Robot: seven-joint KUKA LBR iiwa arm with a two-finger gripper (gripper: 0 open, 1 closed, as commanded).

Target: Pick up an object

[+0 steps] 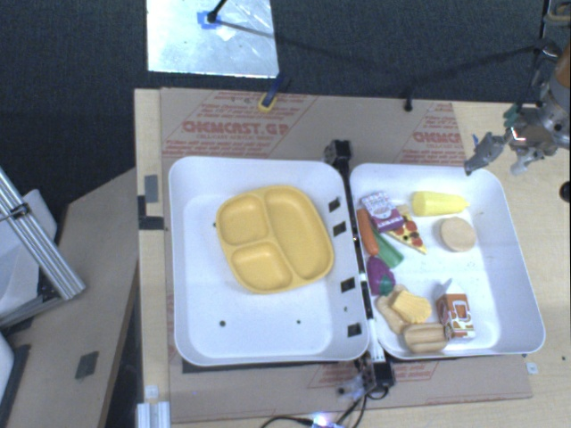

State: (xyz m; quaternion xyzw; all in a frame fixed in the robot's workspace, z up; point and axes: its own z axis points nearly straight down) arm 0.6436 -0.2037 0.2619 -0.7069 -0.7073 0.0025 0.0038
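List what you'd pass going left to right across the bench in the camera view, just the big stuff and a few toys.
Left bin → yellow divided plate → carrot → pizza slice → round tan piece → gripper.

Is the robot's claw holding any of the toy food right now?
No, nothing is held. The gripper hangs open above the right bin's far corner, with nothing between its fingers. The toy food lies in that bin.
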